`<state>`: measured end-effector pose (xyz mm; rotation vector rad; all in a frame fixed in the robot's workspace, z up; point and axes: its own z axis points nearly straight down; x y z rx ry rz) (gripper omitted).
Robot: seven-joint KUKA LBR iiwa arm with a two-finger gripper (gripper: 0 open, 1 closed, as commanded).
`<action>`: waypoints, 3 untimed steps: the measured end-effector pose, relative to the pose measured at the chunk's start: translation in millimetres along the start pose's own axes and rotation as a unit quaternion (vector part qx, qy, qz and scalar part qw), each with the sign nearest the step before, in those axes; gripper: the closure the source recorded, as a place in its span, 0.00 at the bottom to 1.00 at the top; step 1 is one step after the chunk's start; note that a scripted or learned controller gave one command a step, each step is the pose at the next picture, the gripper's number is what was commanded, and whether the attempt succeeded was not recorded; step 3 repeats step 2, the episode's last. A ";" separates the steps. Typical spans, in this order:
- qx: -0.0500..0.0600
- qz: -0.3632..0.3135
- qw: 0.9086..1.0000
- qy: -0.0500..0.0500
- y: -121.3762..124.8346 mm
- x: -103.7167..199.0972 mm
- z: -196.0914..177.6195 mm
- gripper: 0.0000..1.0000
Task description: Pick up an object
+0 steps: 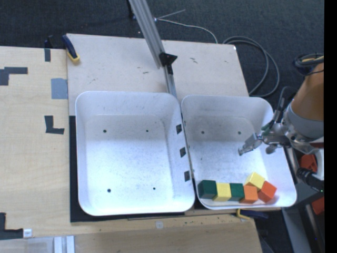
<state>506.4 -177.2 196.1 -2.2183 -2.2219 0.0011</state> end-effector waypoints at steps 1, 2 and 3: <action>0.000 0.000 1.000 0.000 0.3 0.6 -9.8 1.00; 0.000 0.000 1.000 0.000 0.1 0.6 -9.3 0.00; 0.000 0.000 1.000 0.000 0.1 0.6 -9.3 0.00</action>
